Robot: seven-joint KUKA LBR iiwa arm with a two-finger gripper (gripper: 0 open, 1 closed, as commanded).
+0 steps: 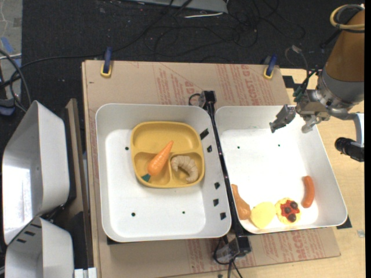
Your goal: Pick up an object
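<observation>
Right now your end effector (295, 119) hangs over the right bin (264, 155) near its 1 o'clock corner, its two fingers spread apart with nothing between them. You have the loose objects lying along that bin's 6 o'clock edge: an orange sausage (308, 190) toward 4 o'clock, a small red-topped pastry (288, 209), a pale yellow disc (262, 214) and a tan piece (240, 202). In your left bin (116, 207), a yellow divided plate (145, 138) holds a carrot (160, 158) and a shrimp (186, 167).
</observation>
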